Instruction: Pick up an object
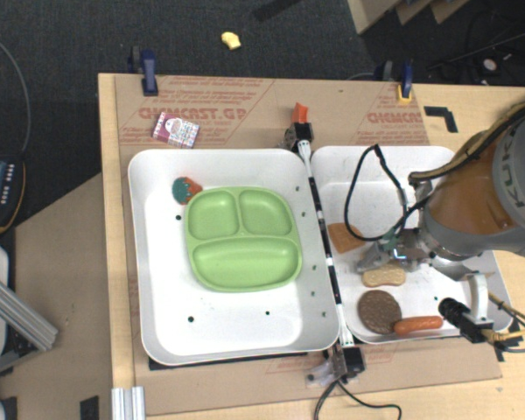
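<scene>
While the grey KUKA arm with its orange band (472, 204) reaches in over the right-hand shallow white bin (437, 160), its gripper (395, 250) sits low among the pick candidates; whether it is clenched or released cannot be told. Contents, right bin: tan oval biscuit-shaped piece (384, 276) just below the gripper, likely the target; brown wedge (343, 237); dark brown round disc (378, 310); red sausage-shaped piece (417, 325). Left-hand white bin (157, 304): green three-compartment plastic plate (241, 239), small red-and-green round item (186, 189) beside it.

Red print on the table (245, 103) reads "CHEMCAST GP" behind the left bin. The same print repeats, partly legible, behind the right bin.
</scene>
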